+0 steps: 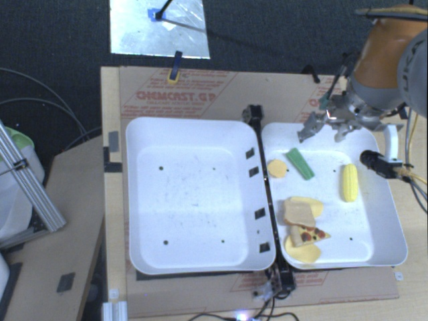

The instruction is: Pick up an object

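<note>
The gripper (326,128) hangs with its fingers apart over the right bin's (384,246) far edge, above the green stick (300,163), and may close short of it, catching the wall instead.

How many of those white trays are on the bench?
2, side by side: the left tray and the right tray, which holds the toy food under the gripper.
</note>
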Robot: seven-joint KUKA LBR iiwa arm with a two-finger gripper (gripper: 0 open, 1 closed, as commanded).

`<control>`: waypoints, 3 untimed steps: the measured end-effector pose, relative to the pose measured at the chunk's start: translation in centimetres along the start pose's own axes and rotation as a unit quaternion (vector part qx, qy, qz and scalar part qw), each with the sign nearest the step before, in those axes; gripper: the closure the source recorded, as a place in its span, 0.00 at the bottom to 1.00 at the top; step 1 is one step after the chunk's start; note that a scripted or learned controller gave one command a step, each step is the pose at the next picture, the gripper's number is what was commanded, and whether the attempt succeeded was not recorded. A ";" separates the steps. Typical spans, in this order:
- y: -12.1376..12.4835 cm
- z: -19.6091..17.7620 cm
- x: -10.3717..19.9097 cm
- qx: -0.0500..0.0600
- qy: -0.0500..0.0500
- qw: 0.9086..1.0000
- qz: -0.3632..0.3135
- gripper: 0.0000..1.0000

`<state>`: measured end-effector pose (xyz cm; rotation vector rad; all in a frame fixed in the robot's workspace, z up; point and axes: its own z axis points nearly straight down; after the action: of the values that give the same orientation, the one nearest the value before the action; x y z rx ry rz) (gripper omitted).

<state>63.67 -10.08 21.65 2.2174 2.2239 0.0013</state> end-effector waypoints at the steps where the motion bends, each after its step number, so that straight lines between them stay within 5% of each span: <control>1: -10.0 13.6 -4.6 0.002 0.001 1.000 0.005 0.00; 2: -15.1 13.1 -8.3 -0.001 -0.001 1.000 0.004 0.00; 3: -12.8 13.1 -7.9 -0.002 0.000 1.000 -0.001 0.00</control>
<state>50.95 -18.04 8.51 2.2139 2.2233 0.0037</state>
